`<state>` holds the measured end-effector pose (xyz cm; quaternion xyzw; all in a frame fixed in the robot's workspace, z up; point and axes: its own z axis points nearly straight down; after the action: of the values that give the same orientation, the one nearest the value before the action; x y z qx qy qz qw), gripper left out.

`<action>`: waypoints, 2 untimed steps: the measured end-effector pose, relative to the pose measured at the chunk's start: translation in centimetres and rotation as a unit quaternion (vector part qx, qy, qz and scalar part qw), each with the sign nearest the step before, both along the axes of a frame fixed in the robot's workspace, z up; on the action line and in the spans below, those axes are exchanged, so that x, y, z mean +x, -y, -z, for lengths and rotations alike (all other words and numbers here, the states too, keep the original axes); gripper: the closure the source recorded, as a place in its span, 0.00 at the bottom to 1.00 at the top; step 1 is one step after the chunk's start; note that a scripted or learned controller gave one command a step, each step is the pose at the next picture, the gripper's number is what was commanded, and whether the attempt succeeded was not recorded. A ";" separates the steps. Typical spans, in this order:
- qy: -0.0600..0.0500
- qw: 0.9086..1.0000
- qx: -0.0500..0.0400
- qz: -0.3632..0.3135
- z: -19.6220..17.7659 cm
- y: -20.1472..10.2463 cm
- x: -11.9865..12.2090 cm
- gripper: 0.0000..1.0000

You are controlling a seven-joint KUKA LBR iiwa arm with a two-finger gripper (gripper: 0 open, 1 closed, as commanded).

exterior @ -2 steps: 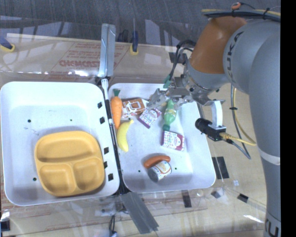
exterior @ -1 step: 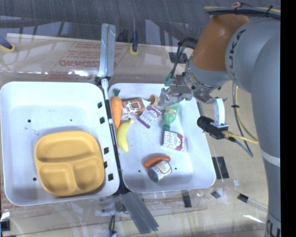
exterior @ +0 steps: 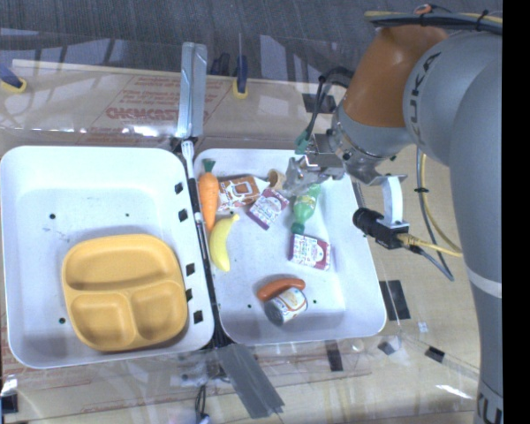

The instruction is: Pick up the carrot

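From above, the carrot point(exterior: 208, 198) lies upright along the right bin's point(exterior: 358, 281) left wall, just above a banana point(exterior: 221, 242). The tool point(exterior: 302, 177) hovers over a green bottle point(exterior: 306, 204); its opening cannot be told.

Carrot point(exterior: 208, 199): orange, tapered, small green top at the upper end. Lying flat in the right-hand bin, hard against its left wall, long axis about 12 to 6 o'clock, green top at 12, tip at 6. Tip meeting the upper end of a yellow banana point(exterior: 221, 242). Free of any grasp.
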<state>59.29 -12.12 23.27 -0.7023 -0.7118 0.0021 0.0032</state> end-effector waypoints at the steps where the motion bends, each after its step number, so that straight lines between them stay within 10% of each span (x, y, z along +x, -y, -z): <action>1: 0.000 0.994 -0.001 0.113 13.9 -2.3 0.7 0.00; 2: -0.001 0.970 -0.001 0.242 14.2 3.5 -3.1 0.00</action>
<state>56.21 -15.63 9.09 -0.8536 -0.5209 0.0026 0.0033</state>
